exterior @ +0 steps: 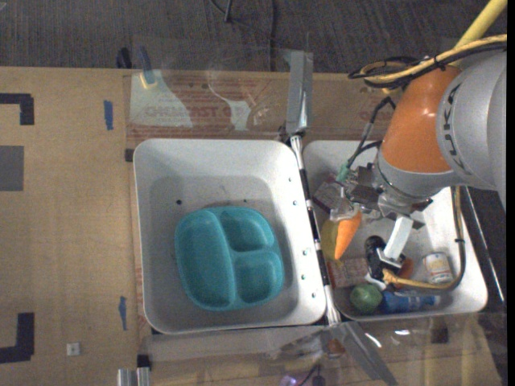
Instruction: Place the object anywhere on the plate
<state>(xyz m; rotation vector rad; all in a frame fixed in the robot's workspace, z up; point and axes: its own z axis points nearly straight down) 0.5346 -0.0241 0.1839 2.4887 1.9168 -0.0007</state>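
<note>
The plate (229,256) is sitting in the left bin (161,167), its three wells bare, so nothing is blocking the drop there. What is worrying me is the wall between the bins (308,215): I am judging that a low carry could be catching the load on that rim and knocking it loose. The carrot (347,233) is hanging point-down at my claw (352,214) over the right bin (467,296), near its left wall. I cannot tell how my claw is set, or whether it is truly gripping the carrot, so a slip is likely. Below me a brown card (348,272) and a green ball (365,297) are lying, then a blue tube (410,301) and a small can (438,267), all crowding the bin
</note>
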